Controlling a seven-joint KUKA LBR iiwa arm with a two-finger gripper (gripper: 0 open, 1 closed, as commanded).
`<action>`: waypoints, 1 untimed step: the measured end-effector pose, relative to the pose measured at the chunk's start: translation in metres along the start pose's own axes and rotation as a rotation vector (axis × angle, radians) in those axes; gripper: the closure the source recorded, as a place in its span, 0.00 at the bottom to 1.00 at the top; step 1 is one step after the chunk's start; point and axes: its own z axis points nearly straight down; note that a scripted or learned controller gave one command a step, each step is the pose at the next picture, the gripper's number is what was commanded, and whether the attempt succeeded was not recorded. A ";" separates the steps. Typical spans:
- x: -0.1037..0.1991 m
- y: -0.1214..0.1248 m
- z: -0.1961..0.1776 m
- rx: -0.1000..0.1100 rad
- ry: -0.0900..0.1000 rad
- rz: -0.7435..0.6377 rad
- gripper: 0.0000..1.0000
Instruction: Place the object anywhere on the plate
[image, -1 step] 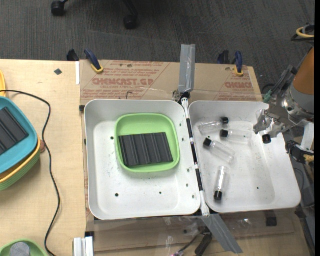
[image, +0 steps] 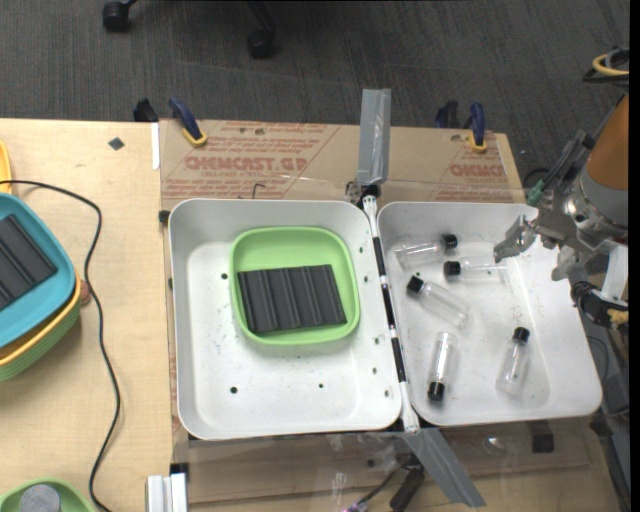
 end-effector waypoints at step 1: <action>-0.013 -0.030 -0.063 0.000 0.000 0.207 0.00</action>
